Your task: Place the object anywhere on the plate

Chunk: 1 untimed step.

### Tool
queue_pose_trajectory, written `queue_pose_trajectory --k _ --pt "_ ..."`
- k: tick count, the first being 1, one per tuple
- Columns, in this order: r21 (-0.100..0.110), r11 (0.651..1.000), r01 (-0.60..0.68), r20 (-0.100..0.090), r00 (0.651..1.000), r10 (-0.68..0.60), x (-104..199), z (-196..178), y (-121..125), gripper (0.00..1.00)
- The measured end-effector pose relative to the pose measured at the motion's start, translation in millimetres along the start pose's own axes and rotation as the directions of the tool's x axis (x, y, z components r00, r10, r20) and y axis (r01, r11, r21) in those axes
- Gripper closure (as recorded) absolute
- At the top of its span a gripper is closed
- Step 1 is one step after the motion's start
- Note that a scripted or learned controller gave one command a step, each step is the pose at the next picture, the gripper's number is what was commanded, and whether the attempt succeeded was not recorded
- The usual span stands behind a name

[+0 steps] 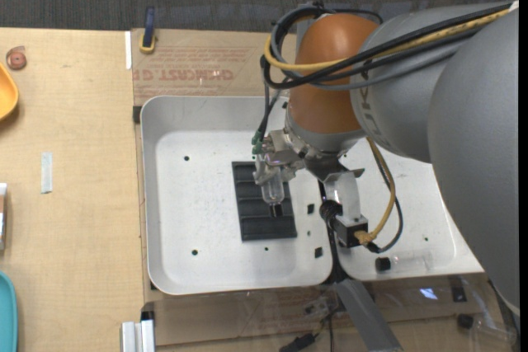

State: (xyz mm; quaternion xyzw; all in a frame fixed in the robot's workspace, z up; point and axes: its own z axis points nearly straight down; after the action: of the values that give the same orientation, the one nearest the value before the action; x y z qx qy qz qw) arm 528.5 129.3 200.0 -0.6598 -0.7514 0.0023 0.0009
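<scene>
A black ribbed rectangular plate (pixel 262 206) lies flat in the left white bin (pixel 177 202), right of the bin's middle. My gripper (pixel 271 187) hangs straight over the plate's upper right part, below the orange wrist band (pixel 334 70). Its tip is close to or touching the plate surface. A small dark bit (pixel 277 211) sits on the plate just below the gripper tip, and I cannot make out what it is. The arm hides the back right corner of the left bin.
The right bin (pixel 429 251) holds a small black piece (pixel 383 264) and a clear item (pixel 411 261) near its front. Brown cardboard (pixel 198 66) lies behind the left bin. On the wooden bench to the left are an orange object (pixel 5 95) and a teal one (pixel 5 316).
</scene>
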Motion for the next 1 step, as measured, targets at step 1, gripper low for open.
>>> queue_pose_trajectory --k 1 --pt "-0.003 0.917 0.398 0.002 0.917 -0.398 8.7 -89.8 11.6 1.0"
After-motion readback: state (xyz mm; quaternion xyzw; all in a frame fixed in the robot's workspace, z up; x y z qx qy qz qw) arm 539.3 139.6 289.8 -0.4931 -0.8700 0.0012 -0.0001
